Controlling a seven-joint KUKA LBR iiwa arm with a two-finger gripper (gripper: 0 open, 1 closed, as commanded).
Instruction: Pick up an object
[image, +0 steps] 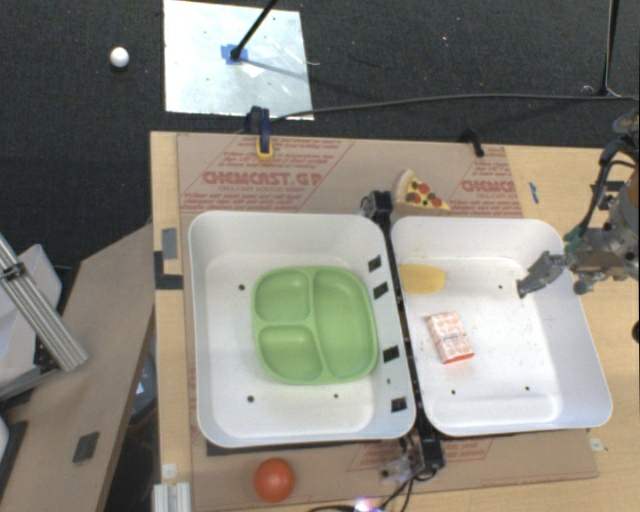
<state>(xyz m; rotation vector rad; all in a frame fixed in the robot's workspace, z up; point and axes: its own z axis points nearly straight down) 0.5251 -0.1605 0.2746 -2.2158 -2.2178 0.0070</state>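
from my remote seat i see two white bins on the table. the left bin (215, 300) holds a green divided plate (314, 324). the right bin (570, 390) holds a small pink-and-white packet (449, 337) near its middle and a pale yellow piece (421, 278) by its left wall. the pincer (535, 275) hangs over the right bin's upper right area (apart from the packet); i cannot tell its state. a toy pizza slice (421, 192) lies behind the bins, an orange ball (273, 479) in front.
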